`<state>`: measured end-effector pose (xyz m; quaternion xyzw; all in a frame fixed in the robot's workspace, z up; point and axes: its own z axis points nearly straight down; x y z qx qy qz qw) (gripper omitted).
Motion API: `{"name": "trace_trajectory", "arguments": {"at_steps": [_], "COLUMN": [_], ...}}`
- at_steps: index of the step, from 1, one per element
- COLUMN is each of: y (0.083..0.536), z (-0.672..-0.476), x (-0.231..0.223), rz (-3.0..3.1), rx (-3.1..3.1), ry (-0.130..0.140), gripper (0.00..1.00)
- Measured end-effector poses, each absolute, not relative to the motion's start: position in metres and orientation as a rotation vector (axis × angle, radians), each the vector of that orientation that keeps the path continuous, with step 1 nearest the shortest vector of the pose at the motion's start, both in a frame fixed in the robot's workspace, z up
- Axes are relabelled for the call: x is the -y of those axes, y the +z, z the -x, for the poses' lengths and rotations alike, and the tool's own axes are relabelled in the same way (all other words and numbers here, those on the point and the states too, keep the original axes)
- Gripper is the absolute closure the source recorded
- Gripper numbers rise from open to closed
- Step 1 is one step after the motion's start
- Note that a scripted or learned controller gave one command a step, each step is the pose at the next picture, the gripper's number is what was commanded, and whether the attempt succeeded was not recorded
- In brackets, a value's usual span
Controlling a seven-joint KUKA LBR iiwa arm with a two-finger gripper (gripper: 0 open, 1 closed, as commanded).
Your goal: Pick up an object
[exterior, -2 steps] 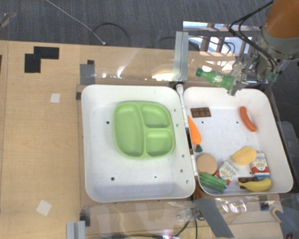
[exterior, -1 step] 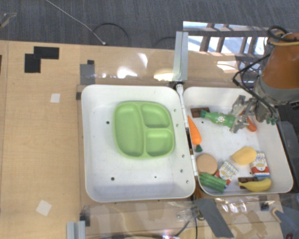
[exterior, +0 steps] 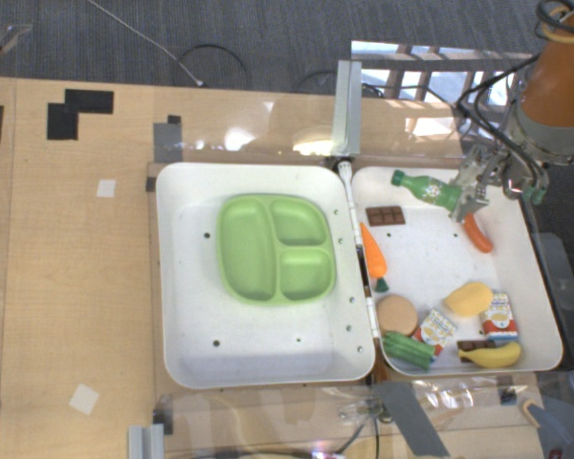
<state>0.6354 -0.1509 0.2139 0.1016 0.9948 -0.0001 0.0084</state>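
Observation:
My gripper (exterior: 472,197) hangs over the back of the right bin (exterior: 539,256), below the orange wrist band. It sits right at the base end of a green bottle (exterior: 424,188) that lies on its side. A red-orange chili-shaped piece (exterior: 477,233) lies just in front of the gripper. Nothing shows as lifted. Further left in the same bin are a brown chocolate bar (exterior: 384,216) and a carrot (exterior: 373,250) along the dividing wall.
The front of the right bin holds a yellow lemon (exterior: 469,299), a brown bun (exterior: 397,314), a green cucumber (exterior: 408,351), a banana (exterior: 491,355), a small carton (exterior: 498,316) and a packet (exterior: 437,326). A green divided plate (exterior: 275,249) lies in the left bin (exterior: 187,285).

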Motion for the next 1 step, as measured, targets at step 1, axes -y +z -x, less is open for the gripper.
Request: {"name": "trace_trajectory", "arguments": {"at_steps": [1], "y": [0.2110], "z": [-0.6341], "x": [0.1512], "rz": [-0.319], "rx": [-3.114], "ry": [0.000], "gripper": [0.00]}}
